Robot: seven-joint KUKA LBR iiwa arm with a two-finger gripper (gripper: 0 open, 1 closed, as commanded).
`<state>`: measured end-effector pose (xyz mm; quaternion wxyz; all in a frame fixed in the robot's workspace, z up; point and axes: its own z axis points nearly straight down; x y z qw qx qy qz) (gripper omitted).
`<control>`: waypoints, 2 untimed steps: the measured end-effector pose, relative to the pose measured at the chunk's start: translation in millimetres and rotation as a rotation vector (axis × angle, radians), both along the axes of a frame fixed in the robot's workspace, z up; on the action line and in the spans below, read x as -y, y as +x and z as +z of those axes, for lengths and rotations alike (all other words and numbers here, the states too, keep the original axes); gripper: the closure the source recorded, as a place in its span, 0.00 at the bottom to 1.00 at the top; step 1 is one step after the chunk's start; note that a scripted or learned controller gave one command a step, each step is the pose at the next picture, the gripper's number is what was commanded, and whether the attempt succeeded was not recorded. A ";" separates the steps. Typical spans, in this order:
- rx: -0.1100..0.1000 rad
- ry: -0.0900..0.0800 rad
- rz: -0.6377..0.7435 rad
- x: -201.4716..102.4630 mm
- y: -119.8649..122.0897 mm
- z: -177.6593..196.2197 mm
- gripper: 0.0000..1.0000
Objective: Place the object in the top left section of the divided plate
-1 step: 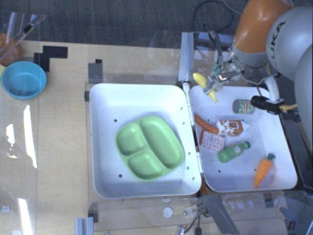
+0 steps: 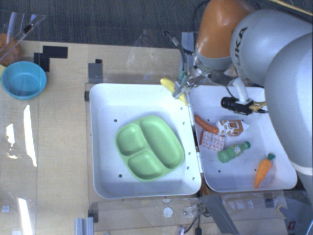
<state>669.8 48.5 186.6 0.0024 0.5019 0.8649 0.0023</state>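
I see the arm [image 2: 264, 58] entering from three o'clock. The green divided plate [image 2: 149, 147] sits mid left bin [image 2: 102, 131]. At the plate's one o'clock, the gripper [image 2: 182, 88] hangs over the bin divider, fingers clenched on a yellow banana [image 2: 168, 85].

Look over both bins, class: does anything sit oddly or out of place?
Yes. A yellow banana-like object sits at the left bin's top right rim beside the gripper, rather than on the green divided plate.
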 end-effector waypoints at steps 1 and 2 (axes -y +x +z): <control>0.001 -0.001 0.247 -46.6 -28.4 0.0 1.00; 0.001 -0.001 0.246 -46.2 -28.3 0.0 0.00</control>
